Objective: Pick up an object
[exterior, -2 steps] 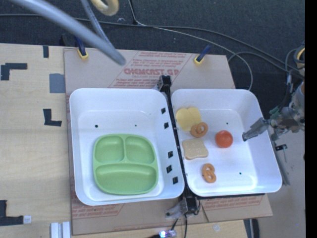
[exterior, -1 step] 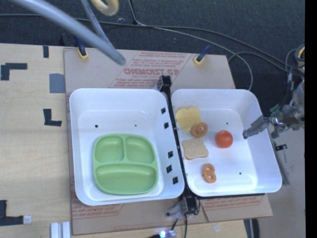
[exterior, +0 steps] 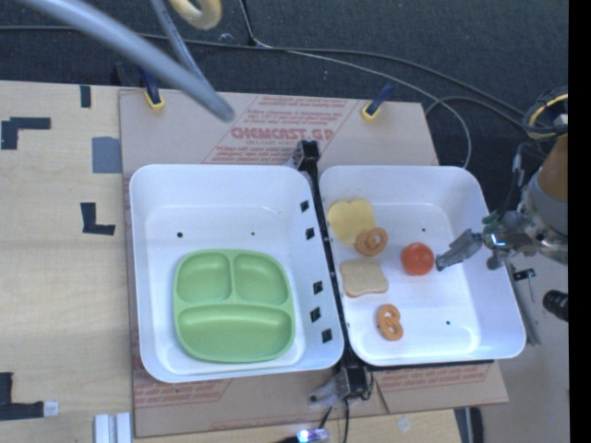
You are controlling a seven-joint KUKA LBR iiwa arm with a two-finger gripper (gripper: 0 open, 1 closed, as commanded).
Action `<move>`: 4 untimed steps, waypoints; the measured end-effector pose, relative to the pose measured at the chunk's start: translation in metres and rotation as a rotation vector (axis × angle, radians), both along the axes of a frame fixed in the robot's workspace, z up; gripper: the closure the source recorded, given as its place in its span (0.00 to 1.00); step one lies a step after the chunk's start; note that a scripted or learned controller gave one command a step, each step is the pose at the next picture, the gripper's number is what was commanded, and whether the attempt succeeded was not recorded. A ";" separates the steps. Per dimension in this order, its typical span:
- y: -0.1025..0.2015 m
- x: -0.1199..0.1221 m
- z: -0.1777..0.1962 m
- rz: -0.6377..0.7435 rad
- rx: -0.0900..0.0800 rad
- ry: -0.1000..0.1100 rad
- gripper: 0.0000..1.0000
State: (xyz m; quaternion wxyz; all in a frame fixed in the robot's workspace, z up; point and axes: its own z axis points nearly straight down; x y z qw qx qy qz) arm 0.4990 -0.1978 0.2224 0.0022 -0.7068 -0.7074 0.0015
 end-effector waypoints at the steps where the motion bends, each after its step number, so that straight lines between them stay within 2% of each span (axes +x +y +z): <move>1: -0.001 0.000 -0.044 0.000 0.000 0.000 0.00; 2: -0.005 0.003 -0.105 0.000 0.000 0.002 0.00; 3: -0.005 0.005 -0.091 0.001 -0.001 -0.003 1.00; 4: -0.014 0.011 -0.036 0.000 -0.003 -0.009 1.00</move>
